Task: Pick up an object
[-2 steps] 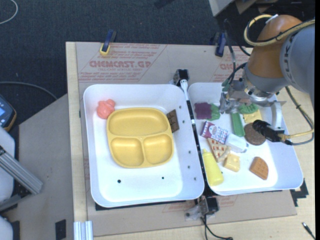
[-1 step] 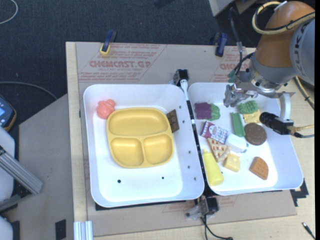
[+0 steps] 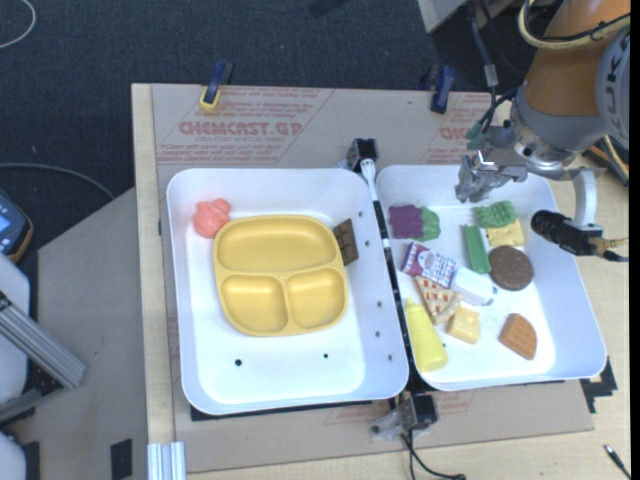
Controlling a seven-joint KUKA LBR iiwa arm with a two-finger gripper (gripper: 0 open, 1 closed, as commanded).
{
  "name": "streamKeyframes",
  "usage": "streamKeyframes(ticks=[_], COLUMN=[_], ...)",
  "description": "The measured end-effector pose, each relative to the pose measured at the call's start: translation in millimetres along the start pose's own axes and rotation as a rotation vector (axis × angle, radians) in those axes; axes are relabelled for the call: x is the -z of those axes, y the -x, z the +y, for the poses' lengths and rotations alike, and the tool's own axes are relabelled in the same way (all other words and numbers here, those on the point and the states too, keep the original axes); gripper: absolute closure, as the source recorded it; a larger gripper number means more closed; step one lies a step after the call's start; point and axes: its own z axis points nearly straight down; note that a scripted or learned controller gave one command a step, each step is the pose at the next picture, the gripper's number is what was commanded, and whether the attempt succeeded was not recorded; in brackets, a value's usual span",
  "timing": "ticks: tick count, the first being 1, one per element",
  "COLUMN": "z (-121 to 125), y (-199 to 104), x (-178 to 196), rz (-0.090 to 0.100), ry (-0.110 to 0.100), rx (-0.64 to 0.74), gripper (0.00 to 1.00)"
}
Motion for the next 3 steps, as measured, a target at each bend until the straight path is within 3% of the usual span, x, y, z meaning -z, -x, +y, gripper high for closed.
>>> streamKeyframes(ticks=[1, 2, 3], z=[-37.3, -75.4, -100.5], y=[-28.8, -60.1, -78.2], x=[8.9, -9.0, -10.8], rz=[0.003, 0.004, 0.003], ry=[-0.009, -0.012, -0.011], rx=[0.002, 0.001, 0.000], gripper=[1.00, 1.00, 1.00])
